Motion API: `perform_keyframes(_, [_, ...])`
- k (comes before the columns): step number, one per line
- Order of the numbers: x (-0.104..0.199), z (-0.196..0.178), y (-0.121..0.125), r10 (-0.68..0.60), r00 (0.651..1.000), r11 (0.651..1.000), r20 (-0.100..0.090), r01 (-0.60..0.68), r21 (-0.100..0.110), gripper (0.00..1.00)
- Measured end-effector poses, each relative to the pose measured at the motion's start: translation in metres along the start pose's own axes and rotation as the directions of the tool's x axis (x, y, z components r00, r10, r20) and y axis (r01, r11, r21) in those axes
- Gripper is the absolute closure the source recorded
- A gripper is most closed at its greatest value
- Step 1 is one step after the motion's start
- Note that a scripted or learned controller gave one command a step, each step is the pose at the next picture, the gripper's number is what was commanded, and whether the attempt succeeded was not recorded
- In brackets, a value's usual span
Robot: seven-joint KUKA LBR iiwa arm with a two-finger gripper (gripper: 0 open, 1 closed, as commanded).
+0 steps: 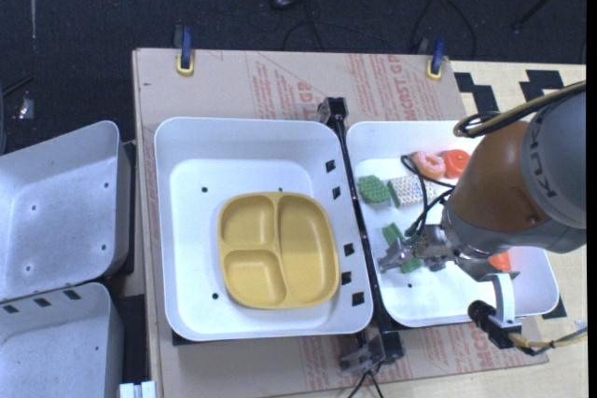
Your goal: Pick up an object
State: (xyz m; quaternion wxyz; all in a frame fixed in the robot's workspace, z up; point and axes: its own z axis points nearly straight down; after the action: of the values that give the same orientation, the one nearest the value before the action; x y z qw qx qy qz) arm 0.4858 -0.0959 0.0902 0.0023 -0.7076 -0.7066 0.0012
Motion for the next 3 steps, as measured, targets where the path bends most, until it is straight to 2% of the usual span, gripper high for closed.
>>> perform_keyframes(1, [0.0,-0.011,0.001,0.002,1.0,1.0,0.0,-0.002,-0.003,1.0])
perform_keyframes(2, [0.003,-0.054,-0.001,-0.003,1.0,1.0,0.002,0.003,-0.008,1.0])
perform_keyframes(3, [-0.002,-0.103,0.008,-0.003,1.0,1.0,0.003,0.003,-0.01,1.0])
